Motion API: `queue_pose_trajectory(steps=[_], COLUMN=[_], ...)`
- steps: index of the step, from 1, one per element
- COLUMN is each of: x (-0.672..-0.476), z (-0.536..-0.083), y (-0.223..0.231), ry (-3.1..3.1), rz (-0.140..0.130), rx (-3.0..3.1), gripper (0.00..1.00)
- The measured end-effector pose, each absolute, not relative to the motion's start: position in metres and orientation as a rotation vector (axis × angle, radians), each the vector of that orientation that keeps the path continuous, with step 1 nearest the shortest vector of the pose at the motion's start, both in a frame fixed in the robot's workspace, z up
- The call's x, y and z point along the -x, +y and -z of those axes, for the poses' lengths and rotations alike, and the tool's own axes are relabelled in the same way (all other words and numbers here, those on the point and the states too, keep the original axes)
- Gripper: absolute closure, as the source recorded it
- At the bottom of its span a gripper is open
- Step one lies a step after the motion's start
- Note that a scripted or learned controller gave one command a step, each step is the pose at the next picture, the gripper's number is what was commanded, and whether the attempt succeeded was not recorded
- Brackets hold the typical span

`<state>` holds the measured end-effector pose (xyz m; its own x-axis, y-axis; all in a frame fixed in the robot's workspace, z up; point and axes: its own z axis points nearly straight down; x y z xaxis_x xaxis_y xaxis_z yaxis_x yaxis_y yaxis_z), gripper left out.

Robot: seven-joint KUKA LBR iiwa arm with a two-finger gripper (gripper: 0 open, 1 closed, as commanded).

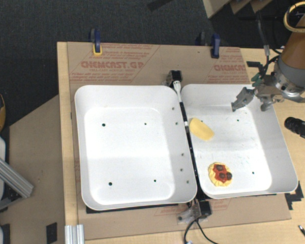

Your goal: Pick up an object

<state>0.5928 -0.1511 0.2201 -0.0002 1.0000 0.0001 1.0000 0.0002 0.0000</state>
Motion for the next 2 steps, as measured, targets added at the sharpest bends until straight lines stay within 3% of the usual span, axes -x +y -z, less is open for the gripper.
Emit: queue_pose_trajectory(steps=[1,2], x=[-0.670,-0.667], z=[-0.081,-0.085], y=[-0.114,-0.091], ry=[-2.232,-2.224], rz=[0.007,0.000], rx=[2.218,2.218], gripper=[0.00,0.00])
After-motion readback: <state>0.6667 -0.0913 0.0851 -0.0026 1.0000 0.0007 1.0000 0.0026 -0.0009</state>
